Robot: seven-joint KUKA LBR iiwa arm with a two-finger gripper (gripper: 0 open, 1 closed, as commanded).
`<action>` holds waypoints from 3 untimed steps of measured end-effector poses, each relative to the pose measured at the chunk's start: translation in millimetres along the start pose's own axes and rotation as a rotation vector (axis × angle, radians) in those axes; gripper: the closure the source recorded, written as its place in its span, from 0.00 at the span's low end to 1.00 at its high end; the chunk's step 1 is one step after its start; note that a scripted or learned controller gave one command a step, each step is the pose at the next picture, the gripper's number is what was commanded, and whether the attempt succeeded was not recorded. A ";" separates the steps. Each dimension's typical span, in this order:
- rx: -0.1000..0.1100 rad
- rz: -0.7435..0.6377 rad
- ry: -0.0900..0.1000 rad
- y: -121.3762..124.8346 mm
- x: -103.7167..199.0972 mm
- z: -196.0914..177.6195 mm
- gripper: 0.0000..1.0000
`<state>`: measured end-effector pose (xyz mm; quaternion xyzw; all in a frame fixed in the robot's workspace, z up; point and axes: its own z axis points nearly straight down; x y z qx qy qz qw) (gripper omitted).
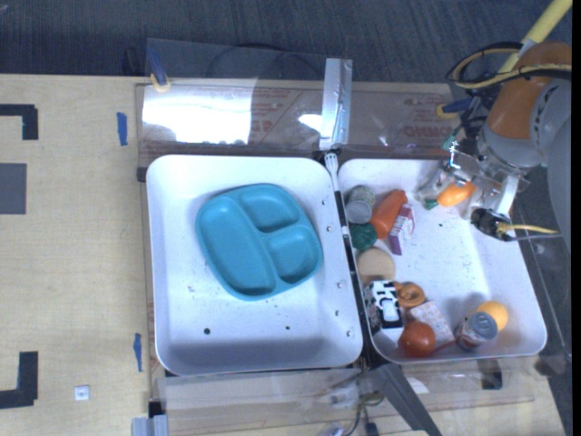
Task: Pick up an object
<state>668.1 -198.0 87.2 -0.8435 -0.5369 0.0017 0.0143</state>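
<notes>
My gripper [453, 192] hangs over the far right corner of the right bin [508, 271], its wrist coming in from the upper right. A small orange object [455, 194] sits between its metal fingers, above the bin floor. Lower down in the same bin lie a grey round lid [360, 201], an orange-red carton [391, 212], a green piece [364, 236], a beige ball [376, 263], a black-and-white item [386, 303], a red tomato [418, 339], a tin can [472, 331] and an orange ball [494, 314].
The left bin [172, 289] holds a blue divided plate [260, 239]. A clear plastic sheet and a metal post [337, 103] stand behind the bins. Yellow and black cables [481, 62] loop near the arm's orange band.
</notes>
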 end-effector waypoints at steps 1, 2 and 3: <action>-0.019 0.006 -0.006 3.9 -3.7 -12.2 1.00; -0.027 -0.103 -0.019 -4.5 6.0 -3.2 1.00; -0.037 -0.131 -0.011 -23.9 51.1 -107.6 1.00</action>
